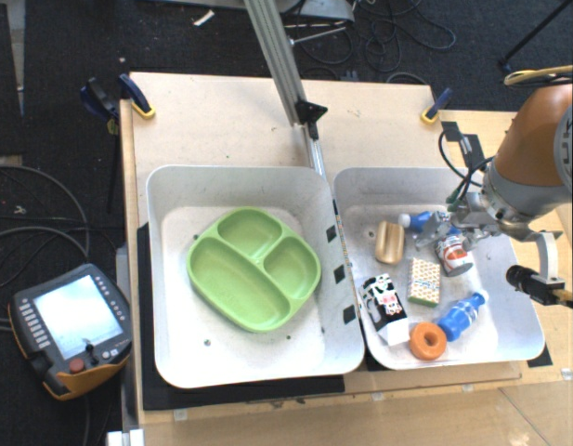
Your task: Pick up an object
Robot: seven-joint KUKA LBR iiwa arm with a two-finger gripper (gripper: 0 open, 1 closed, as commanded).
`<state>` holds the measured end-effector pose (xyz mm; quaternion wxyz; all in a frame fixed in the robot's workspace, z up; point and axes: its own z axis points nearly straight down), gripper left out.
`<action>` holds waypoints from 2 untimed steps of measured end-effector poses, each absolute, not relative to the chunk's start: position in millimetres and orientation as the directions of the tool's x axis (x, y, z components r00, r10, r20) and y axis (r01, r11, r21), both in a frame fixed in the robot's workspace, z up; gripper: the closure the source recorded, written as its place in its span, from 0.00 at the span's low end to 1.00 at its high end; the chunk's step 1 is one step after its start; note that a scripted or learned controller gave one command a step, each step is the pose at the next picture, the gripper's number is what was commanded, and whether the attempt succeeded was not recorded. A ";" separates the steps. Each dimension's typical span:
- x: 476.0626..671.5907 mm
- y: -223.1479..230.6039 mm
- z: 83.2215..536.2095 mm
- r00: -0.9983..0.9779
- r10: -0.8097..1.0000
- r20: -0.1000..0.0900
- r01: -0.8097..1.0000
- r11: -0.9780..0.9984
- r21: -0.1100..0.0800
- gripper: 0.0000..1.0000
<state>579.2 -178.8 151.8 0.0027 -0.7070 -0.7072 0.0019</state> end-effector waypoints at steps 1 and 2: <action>580.6 -180.5 119.8 0.001 1.000 -0.004 1.000 -0.001 0.005 0.00; 580.3 -179.2 127.1 0.000 1.000 -0.002 1.000 0.000 0.003 1.00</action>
